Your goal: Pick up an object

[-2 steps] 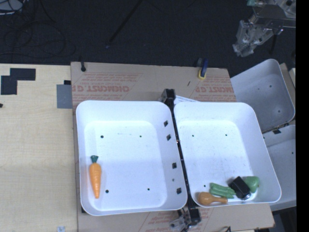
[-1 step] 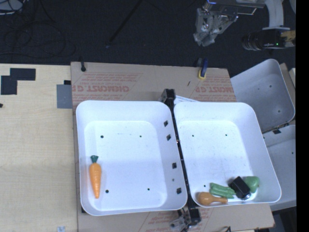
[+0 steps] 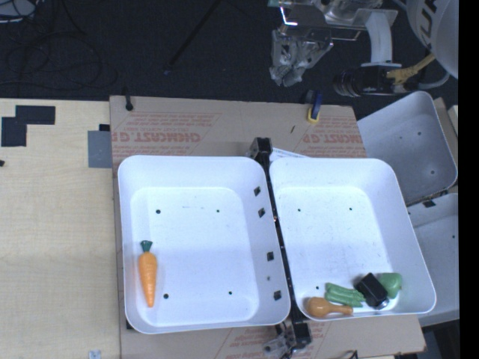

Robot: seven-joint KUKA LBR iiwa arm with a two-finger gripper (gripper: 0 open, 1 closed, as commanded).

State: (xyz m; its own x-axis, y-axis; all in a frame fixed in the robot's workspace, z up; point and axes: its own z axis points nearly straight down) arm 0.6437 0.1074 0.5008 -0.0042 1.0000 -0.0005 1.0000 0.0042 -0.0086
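Note:
An orange carrot (image 3: 147,276) with a green top lies in the left bin (image 3: 122,223), near its front left corner. In the right bin's (image 3: 408,215) front right corner several small items are bunched together: a green pod-shaped piece (image 3: 343,295), a black block (image 3: 372,290), a green rounded piece (image 3: 391,282) and an orange pear-shaped piece (image 3: 326,307). My gripper (image 3: 290,69) hangs high at the back, beyond the bins and above the cardboard's far edge, well away from every object. Nothing is in it.
Both bins rest on a sheet of brown cardboard (image 3: 194,129). A small blue and yellow clamp (image 3: 315,107) sits at its back edge. A grey metal plate (image 3: 408,137) lies to the right of the right bin. Pale wooden bench top (image 3: 52,223) extends left.

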